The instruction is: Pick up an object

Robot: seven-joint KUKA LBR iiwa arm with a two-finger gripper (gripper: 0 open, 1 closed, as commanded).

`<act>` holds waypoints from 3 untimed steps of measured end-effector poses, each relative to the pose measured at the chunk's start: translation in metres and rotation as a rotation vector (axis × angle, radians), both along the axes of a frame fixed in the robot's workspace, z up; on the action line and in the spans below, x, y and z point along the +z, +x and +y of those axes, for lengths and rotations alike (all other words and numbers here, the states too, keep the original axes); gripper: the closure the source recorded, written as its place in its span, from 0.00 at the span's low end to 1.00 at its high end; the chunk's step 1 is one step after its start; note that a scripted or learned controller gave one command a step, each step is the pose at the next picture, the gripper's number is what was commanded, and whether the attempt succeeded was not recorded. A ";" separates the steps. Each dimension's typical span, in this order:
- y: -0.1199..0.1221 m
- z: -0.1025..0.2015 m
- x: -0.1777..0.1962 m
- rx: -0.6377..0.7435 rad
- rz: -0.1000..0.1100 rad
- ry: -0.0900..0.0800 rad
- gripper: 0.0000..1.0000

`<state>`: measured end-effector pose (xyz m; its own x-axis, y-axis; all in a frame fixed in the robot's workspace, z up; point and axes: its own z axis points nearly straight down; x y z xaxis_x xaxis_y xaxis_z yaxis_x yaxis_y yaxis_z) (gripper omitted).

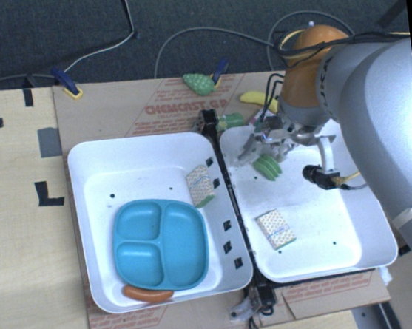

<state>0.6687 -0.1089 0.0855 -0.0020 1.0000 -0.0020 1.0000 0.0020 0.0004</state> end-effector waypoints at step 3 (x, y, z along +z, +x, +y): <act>-0.045 0.002 0.001 -0.001 -0.002 0.000 0.00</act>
<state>0.6233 -0.1071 0.0862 -0.0010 1.0000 -0.0016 1.0000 0.0010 0.0025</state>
